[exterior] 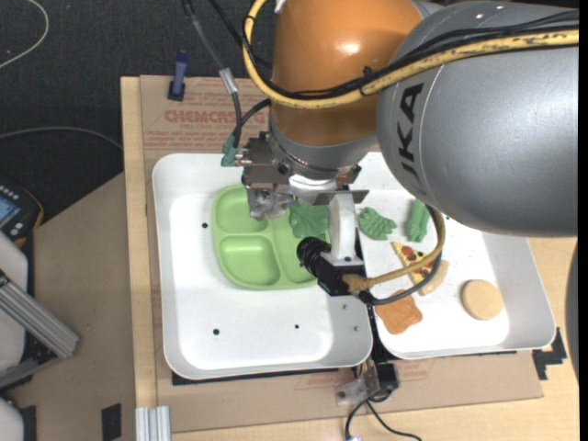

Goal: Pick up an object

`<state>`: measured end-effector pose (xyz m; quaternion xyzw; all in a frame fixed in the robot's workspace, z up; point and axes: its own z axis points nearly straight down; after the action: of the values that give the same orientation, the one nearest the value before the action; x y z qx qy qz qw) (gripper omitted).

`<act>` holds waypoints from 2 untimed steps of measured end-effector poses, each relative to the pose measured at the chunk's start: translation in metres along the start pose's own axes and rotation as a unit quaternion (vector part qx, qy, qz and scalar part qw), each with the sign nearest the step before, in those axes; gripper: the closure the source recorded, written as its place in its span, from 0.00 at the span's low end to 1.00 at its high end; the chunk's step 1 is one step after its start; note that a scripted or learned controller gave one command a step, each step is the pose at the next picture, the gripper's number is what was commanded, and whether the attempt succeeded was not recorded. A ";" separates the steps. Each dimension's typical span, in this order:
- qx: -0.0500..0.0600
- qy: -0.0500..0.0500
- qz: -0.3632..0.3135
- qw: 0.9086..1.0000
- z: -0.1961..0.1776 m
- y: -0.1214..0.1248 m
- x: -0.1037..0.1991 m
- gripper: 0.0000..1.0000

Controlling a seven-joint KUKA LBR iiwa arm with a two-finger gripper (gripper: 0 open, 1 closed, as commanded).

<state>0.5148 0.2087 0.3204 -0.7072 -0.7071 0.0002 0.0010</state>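
Camera view: the tool hangs over the green tray, which lies directly beneath it (grip state: cannot tell). Better to descend squarely onto one raised rim.

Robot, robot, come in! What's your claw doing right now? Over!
Gripper low over green divided tray in left bin. Grip unclear. Green leafy toys, pizza slice, round cookie wait in right bin.

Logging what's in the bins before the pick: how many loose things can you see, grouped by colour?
Green: 4, a divided plastic tray, and three leafy toy pieces
Orange: 1, a flat squarish piece
Tan: 1, a round cookie-like disc
Yellow and red: 1, a toy pizza slice
Total: 7, with more possibly hidden under the arm.
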 end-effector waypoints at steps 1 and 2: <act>0.006 -0.003 0.002 1.000 0.105 -0.028 -0.033 1.00; -0.001 0.000 0.001 1.000 0.088 -0.025 -0.030 1.00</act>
<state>0.4901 0.1788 0.2323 -0.7082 -0.7060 -0.0007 0.0003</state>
